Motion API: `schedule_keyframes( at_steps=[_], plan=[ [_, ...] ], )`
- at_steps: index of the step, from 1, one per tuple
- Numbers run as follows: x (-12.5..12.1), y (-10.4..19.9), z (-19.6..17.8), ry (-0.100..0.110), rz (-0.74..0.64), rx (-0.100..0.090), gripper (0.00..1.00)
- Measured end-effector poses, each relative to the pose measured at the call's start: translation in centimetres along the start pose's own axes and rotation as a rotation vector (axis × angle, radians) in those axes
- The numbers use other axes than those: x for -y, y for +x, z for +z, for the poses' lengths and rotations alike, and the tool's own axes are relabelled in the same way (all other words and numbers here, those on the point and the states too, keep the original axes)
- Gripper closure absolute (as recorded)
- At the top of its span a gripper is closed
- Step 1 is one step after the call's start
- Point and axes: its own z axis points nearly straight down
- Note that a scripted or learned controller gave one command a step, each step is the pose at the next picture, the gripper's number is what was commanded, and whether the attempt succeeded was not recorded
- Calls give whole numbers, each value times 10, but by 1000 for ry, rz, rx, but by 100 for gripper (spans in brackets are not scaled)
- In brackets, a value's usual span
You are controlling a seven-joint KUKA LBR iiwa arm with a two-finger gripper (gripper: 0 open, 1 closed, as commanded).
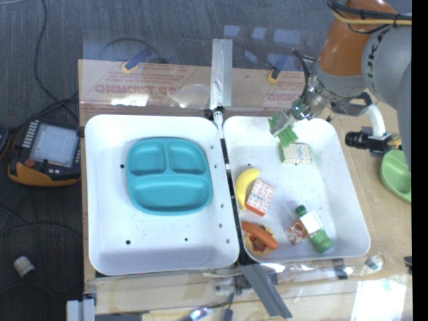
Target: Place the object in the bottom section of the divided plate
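Half-hidden green block (287, 136) under claw (286, 122), grip unclear.

Dark grey carpet floor (134, 12) with black cables (40, 19), brown cardboard-topped bench (154, 85), even light.

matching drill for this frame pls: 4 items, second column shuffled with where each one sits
Things:
1. divided plate
2. banana
3. green bottle
4. gripper

Places:
A. right bin, near its front right corner
B. over the right bin's far edge
C. middle of the left bin
D. right bin, close to the wall between the bins

Pairs: 1-C, 2-D, 3-A, 4-B
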Motion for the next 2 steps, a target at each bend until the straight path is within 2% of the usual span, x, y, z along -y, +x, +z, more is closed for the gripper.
schedule_keyframes(
  at_steps=[1,2],
  plan=[
    [-30,42,20,1,-109,-1,100],
    [-53,87,-3,-2,-116,-3,100]
  ],
)
